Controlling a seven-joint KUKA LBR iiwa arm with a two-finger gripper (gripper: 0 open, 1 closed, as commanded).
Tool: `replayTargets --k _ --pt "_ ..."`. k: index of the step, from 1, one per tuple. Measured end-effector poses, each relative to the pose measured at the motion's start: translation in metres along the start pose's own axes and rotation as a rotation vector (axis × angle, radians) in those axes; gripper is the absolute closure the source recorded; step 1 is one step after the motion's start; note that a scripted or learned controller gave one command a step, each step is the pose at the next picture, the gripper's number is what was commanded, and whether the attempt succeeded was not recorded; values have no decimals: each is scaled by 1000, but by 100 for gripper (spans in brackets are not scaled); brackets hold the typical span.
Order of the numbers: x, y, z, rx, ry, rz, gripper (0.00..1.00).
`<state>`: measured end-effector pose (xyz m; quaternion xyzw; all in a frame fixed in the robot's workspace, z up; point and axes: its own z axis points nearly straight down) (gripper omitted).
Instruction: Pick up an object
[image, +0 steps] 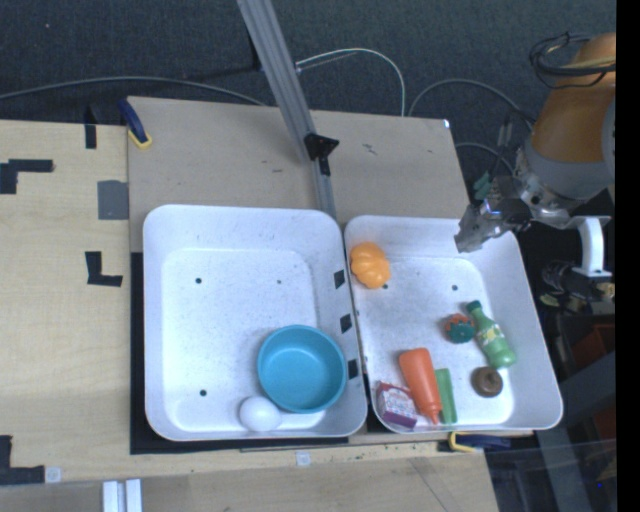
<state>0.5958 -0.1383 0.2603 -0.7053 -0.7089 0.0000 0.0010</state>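
The right bin (510, 262) holds an orange pepper-like toy (369, 265) at its far left, a green bottle (489, 335), a small teal and orange piece (459, 329), a brown ring (487, 381), an orange carrot-like toy (421, 384) beside a green stick (445, 396), and a purple and white packet (396, 405). The left bin (170, 300) holds a blue bowl (300, 368) and a white ball (259, 412). My gripper (472, 236) hangs over the right bin's far right corner, above and apart from every object, with nothing seen in it.
A grey metal pole (285, 85) slants down to a black clamp (320, 147) at the bins' far edge. Cables (400, 75) lie on the dark floor behind the bench. A blue and yellow clamp (135, 124) sits at the board's far left corner.
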Motion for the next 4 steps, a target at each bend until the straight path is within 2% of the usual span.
replayTargets --k 1,2,4 --pt "49 -15 -5 0 1 -1 100" --pt "92 -31 8 3 0 0 100" --pt "205 -56 5 2 0 -3 100"
